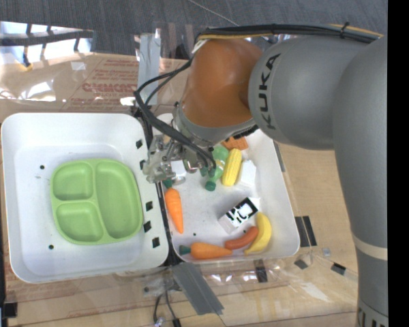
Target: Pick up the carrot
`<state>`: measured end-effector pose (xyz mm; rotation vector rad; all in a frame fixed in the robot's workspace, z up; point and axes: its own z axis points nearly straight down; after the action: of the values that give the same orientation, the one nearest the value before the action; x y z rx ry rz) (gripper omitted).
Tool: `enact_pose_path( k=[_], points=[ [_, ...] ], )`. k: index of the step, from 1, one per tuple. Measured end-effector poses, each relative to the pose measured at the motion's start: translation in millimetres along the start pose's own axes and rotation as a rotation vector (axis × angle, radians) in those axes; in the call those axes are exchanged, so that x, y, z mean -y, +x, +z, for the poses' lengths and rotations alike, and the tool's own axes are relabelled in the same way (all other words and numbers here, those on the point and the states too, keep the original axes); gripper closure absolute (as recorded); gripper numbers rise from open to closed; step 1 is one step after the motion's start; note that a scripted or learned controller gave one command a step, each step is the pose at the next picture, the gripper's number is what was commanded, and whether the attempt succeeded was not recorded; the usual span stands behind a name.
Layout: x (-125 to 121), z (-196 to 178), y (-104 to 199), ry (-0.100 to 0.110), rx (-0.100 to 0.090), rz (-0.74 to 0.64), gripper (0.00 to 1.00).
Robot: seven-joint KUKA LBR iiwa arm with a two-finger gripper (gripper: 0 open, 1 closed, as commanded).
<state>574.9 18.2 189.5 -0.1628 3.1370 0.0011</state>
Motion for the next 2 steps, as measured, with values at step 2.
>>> enact_pose_path(
  k=[2],
  points=[
    [52.2, 0.1, -38.6, 0.0, 0.002, -0.552, 1.0]
  ],
)
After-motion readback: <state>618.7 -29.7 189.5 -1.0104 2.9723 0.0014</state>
